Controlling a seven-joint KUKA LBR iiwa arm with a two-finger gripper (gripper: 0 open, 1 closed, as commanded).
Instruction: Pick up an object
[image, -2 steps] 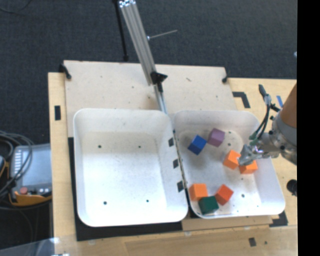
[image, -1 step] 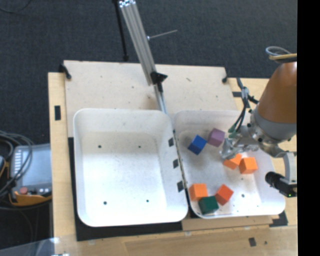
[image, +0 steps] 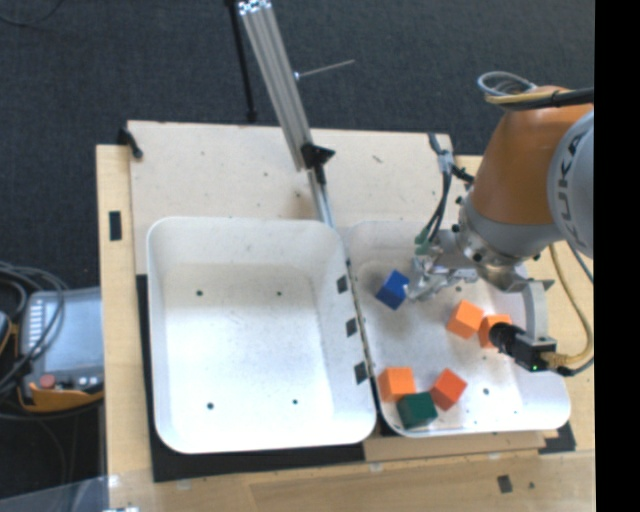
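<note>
I pick the blue cube (image: 393, 290) as target; it sits in the right bin (image: 520, 405), just right of the divider between the bins. It looks small, rigid and light, best pinched across two flat faces. Right of it is my gripper (image: 432, 277), close beside; I cannot tell its opening. The bin floor is smooth white, with roomy clearance around the cube.

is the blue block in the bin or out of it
In. The blue block lies on the floor of the right bin, near its left wall, just left of the gripper.
</note>
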